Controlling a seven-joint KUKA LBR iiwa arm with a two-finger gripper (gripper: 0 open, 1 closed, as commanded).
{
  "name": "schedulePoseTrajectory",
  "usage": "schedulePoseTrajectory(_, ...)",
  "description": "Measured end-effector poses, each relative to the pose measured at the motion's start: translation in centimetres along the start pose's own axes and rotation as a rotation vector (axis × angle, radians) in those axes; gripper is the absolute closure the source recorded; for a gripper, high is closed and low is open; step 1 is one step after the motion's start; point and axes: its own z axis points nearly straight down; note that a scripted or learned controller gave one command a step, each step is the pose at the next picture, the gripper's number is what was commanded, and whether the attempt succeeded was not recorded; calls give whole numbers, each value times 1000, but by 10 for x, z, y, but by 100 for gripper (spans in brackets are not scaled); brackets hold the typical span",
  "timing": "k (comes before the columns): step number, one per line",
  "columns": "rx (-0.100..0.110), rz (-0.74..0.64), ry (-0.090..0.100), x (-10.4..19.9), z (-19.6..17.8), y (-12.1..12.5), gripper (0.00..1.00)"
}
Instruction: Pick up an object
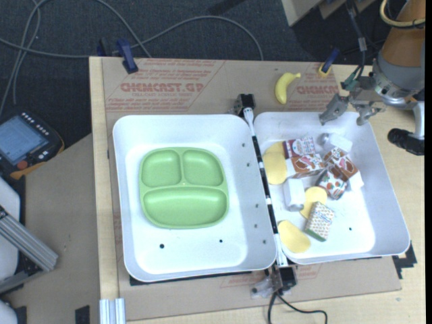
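While the gripper (349, 112) hung with fingers spread and nothing between them over the right bin's (388, 201) far rim, small cartons (322, 162) and yellow pieces (275, 164) crowded that bin's left half; its right side lay open; a green divided plate (183, 187) sat centred in the left bin (128, 181); a toy banana (286, 86) lay beyond the bins.

Left bin (128, 181): holds a green divided plate (183, 187), three compartments, lying flat near the bin's middle. Banana (286, 86) lies on the table (169, 86) beyond the right bin (385, 208), outside it. Blue clamp (125, 55) at the table's far left corner; a second clamp (329, 63) near the banana. Pendant (23, 141) with lit screen left of the table. Cables (81, 19) cross the dark floor (40, 73)
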Motion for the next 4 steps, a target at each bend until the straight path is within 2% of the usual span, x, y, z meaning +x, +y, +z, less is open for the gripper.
schedulePoseTrajectory(1,2,-4,9,-37,104,-31,0)
schedulePoseTrajectory(2,0,-3,7,-38,103,-70,0)
schedulePoseTrajectory(3,-1,-3,6,-38,103,-85,0)
schedulePoseTrajectory(4,-3,4,-11,14,102,-65,0)
